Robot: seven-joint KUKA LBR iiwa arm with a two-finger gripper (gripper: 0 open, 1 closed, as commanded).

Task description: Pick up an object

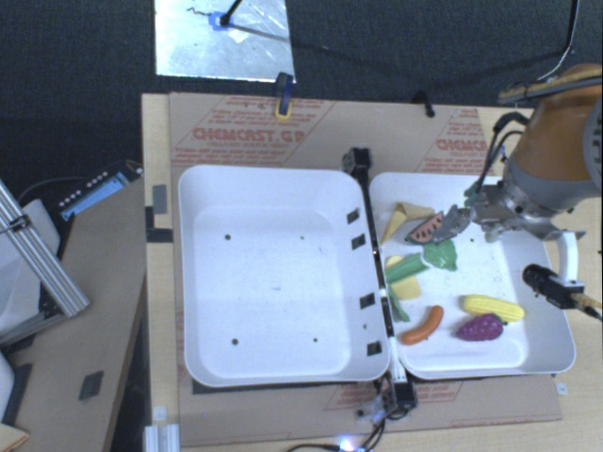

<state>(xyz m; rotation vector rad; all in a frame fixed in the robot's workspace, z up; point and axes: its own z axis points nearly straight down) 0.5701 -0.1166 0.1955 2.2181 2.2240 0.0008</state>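
From my seat, the near edge of the right bin (542, 363) carries three toys that lie untouched: an orange-red sausage (423, 325) toward the near left corner, a purple grape bunch (480, 328) just right of it, and a yellow corn cob (493, 306) touching the grapes on their far side. Further in, along the divider between the bins, I see a green pepper-like piece (404, 269) with a pale yellow block (406, 289) at its near side, and a ruffled green leaf (441, 255) just beside them. At the far left corner sits a yellow wedge (394, 222), and against it a watermelon slice (425, 228), red with a dark rind.

The hand (456, 220) is low over that far part of the bin, its tip right at the watermelon slice. I cannot tell from this slanted view how its grip stands, nor whether the slice is actually taken; the two look to be touching or overlapping, no more.

So I judge the pick as not yet done: the arm is placed at a target, apparently the slice, but nothing is lifted clear of the bin floor. What is left is closing on it and raising it. The slice looks thin, flat and small, lying crowded against the wedge, so I expect an awkward grasp. The left bin (203, 252) takes no part in this.
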